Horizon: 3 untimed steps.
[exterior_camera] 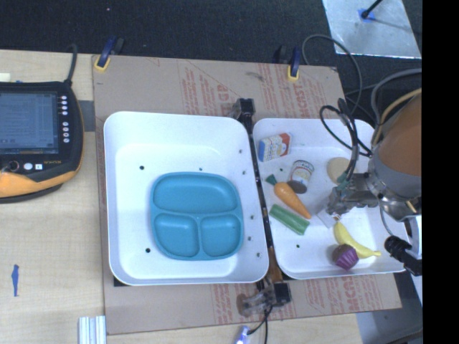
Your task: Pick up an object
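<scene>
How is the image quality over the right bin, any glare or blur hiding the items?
Camera view: soft overall and slightly grainy; the white right bin is bright but not blown out; carrot, banana and can read clearly; the gripper is a dark, blurry cluster, its detail unreadable.

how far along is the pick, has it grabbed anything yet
Done: the arm has reached over the right bin, its gripper low near the banana. In hand: nothing visibly; no object shows between its fingers. Left: the pick itself. The banana, purple toy, carrot, green piece, can and small carton all lie in that bin; the blue divided plate sits in the left one.
</scene>
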Each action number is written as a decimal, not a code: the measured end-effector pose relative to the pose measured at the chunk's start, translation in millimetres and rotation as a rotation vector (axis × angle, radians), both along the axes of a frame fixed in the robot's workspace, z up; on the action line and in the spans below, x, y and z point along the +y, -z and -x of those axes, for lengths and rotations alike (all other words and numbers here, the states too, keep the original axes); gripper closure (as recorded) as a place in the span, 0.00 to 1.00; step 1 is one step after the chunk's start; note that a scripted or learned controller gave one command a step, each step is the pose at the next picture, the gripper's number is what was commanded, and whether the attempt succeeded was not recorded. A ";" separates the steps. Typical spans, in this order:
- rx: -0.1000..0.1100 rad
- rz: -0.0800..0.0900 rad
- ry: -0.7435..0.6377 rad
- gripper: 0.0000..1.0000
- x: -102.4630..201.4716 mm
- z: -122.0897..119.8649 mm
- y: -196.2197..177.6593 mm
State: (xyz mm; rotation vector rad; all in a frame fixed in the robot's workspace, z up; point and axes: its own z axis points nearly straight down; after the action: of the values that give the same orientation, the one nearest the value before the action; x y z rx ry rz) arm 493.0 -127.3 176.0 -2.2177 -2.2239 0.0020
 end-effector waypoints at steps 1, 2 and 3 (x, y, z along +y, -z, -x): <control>0.001 0.000 0.000 0.00 0.1 0.2 0.3; -0.019 0.010 -0.003 0.00 -26.2 -50.4 67.7; 0.000 0.000 -0.001 0.00 -84.4 -105.9 83.7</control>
State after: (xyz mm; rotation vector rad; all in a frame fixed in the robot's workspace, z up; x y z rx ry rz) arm 598.8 -211.7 92.3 -2.2170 -2.2244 0.0013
